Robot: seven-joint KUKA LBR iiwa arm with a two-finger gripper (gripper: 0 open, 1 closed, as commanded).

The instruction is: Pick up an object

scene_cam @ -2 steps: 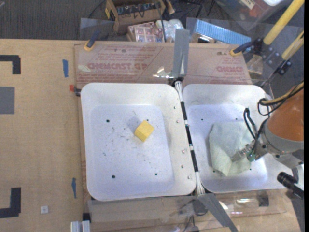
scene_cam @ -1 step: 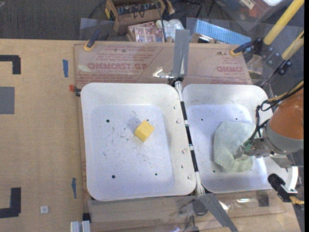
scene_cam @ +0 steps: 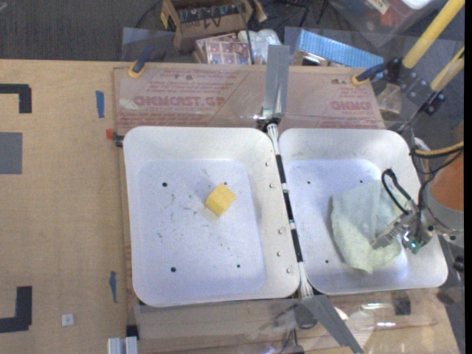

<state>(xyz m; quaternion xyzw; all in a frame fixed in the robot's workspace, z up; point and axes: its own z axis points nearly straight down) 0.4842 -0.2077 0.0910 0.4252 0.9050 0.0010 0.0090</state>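
**Cloth under gripper in right-hand bin; grasp not confirmed**

Cloth (scene_cam: 359, 226), pale green-white and crumpled, lies in the lower right part of the right bin (scene_cam: 324, 150), its folds bunched toward the bin's right wall. It is the object nearest the tool and, in my judgement, the one being attempted.

Gripper (scene_cam: 392, 236) sits at the cloth's right edge, low over the fabric and apparently touching it. Whether the pincer is wide, narrow or closed on a fold cannot be told at this angle and size; no fabric is visibly lifted between the tips. A black cable (scene_cam: 394, 186) loops above the tool, and the arm (scene_cam: 446, 198), with its orange band, enters from the right edge of the frame.

Yellow block (scene_cam: 220, 200) rests alone near the centre of the left bin (scene_cam: 147, 153), well apart from the tool and untouched.

Assessment: the step in hand is securing a grip on the cloth. Recommendations:
- Press down into a raised fold rather than a flat margin, so that material gathers between the tips.
- Close fully before any lift; thin fabric slips from a partial pinch.
- Raise straight up and slowly, clear of the bin's right wall, where a trailing corner could drag.
- Verify that the cloth leaves the bin floor before counting the pick as made.
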